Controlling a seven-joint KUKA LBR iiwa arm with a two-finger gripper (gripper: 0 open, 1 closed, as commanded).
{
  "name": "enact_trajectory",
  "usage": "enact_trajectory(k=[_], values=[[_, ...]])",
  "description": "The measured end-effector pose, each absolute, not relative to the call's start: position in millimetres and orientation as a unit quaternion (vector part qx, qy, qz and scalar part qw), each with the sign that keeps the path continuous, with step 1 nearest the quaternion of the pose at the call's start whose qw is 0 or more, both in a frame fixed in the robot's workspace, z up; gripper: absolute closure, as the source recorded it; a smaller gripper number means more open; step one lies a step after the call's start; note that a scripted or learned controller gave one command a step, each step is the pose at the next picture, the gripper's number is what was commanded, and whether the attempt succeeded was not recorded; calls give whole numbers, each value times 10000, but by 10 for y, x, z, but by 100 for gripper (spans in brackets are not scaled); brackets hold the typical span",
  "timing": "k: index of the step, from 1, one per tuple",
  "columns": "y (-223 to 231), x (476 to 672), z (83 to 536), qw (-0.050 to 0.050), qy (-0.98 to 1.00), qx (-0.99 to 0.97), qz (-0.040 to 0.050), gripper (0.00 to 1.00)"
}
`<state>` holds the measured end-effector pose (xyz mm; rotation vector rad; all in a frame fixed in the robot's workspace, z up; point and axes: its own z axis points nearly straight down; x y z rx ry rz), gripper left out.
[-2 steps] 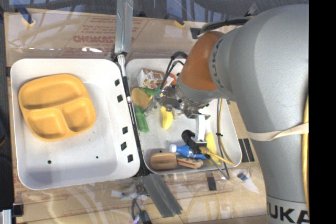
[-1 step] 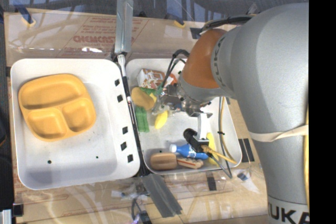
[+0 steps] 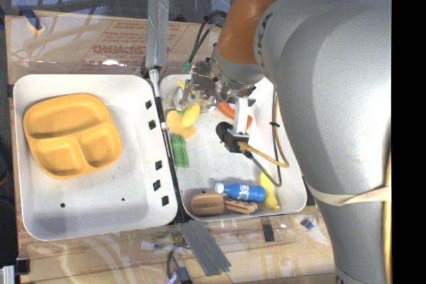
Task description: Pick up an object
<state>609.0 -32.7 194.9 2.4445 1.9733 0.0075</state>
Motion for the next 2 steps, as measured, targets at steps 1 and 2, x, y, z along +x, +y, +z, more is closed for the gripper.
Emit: enact_trajectory(k=[1,2], values=[[-327,6081,2024,-20,6301,7765,-6,100],[-325,6080,2022,-21,6303,7763,-8,0]])
